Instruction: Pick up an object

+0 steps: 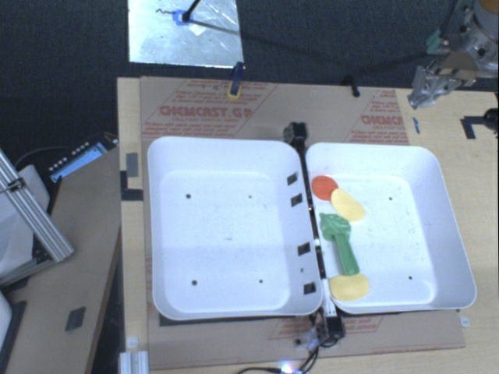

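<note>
Several small objects lie in the right bin (437, 209), in a row close to its left wall. From back to front they are a red round piece (324, 185), a yellow oval piece (348, 206), a green handled toy (340, 244) and a second yellow piece (349, 287). The red and the first yellow piece touch, and the green toy's head lies just under that yellow one. My gripper (427, 90) hangs at the top right, above the bench behind the right bin's far corner and well away from the objects. Nothing shows in it.
The left bin (226, 232) stands beside the right one, with black clips (296, 201) along the shared wall. A yellow-and-blue clamp (235, 84) sits at the board's back edge. A shiny metal sheet (183, 18) lies behind. An aluminium frame (31, 216) stands at far left.
</note>
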Robot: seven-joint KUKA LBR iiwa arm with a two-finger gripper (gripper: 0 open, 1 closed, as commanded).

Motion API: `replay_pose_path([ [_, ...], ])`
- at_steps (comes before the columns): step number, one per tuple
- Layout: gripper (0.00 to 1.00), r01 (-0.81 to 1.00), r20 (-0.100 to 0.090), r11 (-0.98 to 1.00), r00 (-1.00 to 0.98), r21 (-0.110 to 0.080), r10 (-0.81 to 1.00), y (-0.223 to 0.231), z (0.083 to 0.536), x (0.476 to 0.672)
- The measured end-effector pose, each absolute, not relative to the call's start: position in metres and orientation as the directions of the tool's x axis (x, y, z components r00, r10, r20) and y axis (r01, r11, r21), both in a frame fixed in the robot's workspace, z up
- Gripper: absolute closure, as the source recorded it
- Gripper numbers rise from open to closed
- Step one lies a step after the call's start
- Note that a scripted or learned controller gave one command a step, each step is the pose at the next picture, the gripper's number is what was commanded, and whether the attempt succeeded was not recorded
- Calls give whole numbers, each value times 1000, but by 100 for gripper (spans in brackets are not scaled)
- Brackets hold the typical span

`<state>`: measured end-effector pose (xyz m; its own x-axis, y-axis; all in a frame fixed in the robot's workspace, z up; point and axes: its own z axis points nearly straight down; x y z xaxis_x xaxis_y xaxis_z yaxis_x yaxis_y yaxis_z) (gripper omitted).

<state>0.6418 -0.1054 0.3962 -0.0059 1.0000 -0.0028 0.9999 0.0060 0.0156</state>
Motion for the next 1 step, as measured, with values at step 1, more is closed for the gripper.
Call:
replay_pose_path([
  [1, 100, 1000, -5, 5, -5, 21, 1000, -114, 543, 625],
])
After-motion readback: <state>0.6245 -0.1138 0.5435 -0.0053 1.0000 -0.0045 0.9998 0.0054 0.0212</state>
